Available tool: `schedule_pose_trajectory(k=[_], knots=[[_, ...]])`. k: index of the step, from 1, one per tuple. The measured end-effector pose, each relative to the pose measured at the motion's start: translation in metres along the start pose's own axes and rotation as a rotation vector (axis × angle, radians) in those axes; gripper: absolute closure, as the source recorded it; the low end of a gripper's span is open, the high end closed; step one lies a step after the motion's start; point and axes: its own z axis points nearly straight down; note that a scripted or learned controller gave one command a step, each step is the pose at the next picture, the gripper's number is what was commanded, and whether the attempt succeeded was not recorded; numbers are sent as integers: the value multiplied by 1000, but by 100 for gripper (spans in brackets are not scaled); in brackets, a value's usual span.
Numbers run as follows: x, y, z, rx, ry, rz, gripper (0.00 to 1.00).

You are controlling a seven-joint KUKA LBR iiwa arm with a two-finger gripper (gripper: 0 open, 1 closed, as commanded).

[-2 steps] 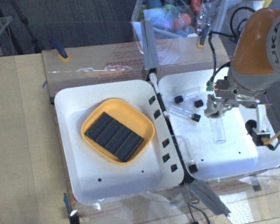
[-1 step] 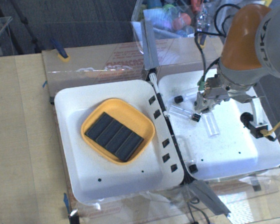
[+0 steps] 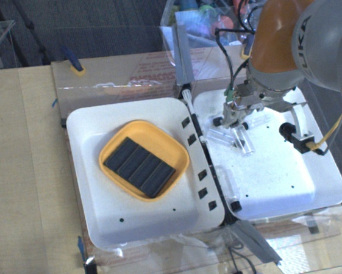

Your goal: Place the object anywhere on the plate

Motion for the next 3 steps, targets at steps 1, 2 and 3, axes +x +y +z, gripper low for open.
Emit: schedule_pose_trajectory(k=[1, 2, 3], knots=[[26, 42, 5, 0, 0, -72, 100], [48, 47, 5, -1, -1, -155, 100], [75, 24, 5, 4, 2, -256, 100]])
